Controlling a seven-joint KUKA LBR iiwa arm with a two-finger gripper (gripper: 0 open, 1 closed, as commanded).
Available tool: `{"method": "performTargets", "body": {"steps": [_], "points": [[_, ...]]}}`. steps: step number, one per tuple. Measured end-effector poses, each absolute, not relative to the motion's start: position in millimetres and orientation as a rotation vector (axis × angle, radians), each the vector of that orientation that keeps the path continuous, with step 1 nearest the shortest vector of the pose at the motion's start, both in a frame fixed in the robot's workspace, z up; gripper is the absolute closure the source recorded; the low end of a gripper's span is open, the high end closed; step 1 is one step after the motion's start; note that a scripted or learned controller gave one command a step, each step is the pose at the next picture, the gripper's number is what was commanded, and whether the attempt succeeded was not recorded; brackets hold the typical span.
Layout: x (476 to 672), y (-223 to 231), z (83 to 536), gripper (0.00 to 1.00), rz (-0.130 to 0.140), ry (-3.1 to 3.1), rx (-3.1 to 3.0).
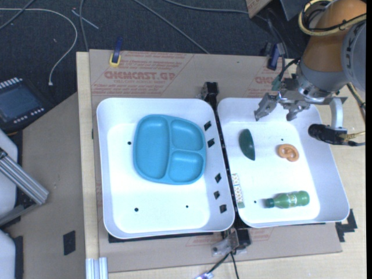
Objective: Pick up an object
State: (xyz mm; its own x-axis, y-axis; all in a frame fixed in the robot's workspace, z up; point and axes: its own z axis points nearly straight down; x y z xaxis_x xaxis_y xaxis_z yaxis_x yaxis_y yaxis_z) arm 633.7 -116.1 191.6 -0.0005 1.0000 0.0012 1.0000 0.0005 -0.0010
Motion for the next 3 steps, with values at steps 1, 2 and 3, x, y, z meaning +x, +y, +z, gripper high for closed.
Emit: {"method": "performTargets", "body": {"steps": [1,2,3], "points": [[633.9,-109.6,129.7,0.00,0.005,-2.218,-2.215],[633.1,-108.7,82.1,0.00,0.005,-2.218,-2.217],[635.1,-108.9,96.8,1.00,-0.003,-2.221,-2.221]]}}
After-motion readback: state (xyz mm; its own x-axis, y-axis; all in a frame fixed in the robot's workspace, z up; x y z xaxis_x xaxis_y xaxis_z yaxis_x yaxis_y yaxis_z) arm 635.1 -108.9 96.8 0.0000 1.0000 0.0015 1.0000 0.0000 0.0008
